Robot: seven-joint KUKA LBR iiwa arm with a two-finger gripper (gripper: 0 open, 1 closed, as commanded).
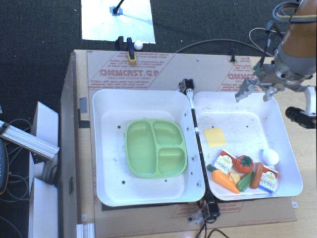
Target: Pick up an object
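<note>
Several toys crowd the right bin's (pixel 277 118) 5 o'clock corner: carrot (pixel 225 181), tomato (pixel 243 163), egg (pixel 270 156). Gripper (pixel 257 90) hovers spread, nothing held, at 12 o'clock rim. Risk: tight clutter, fingers likely jam or slip.

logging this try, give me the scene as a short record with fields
arm: reaches in from the right, gripper above the right bin's far rim
jaws: open, nothing between them
left bin: green divided plate
right bin: yellow square, tomato, egg, carrot
</note>
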